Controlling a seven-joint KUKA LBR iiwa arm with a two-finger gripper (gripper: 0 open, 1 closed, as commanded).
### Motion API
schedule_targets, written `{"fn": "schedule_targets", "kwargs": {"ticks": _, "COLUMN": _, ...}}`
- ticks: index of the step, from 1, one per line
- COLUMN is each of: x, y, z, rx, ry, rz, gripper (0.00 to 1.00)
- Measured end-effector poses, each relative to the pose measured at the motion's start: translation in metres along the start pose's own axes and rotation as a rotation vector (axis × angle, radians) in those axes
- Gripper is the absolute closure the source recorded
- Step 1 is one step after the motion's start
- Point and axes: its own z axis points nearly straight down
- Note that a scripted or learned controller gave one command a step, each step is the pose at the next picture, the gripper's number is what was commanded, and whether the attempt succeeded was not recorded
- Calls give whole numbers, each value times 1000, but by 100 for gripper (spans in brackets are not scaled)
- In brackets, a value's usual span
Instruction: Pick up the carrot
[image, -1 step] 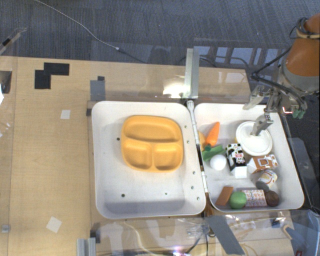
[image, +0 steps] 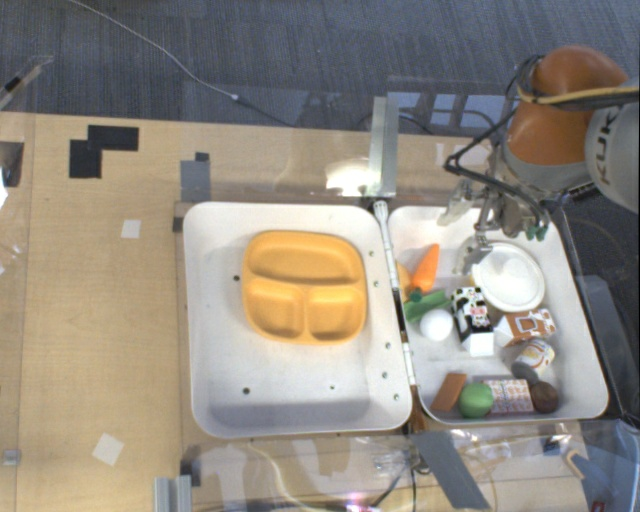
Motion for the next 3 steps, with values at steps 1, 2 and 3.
{"fn": "schedule_targets", "kwargs": {"ticks": 1, "x": 16, "y": 21, "z": 64, "rx": 3, "ry": -12, "rz": 173, "gripper": 0}}
{"fn": "schedule_targets", "kwargs": {"ticks": 2, "x": 19, "y": 24, "z": 74, "rx": 1, "ry": -8, "rz": 243, "gripper": 0}}
{"fn": "schedule_targets", "kwargs": {"ticks": 3, "x": 24, "y": 22, "z": 74, "rx": 2, "ry": -10, "rz": 255, "gripper": 0}}
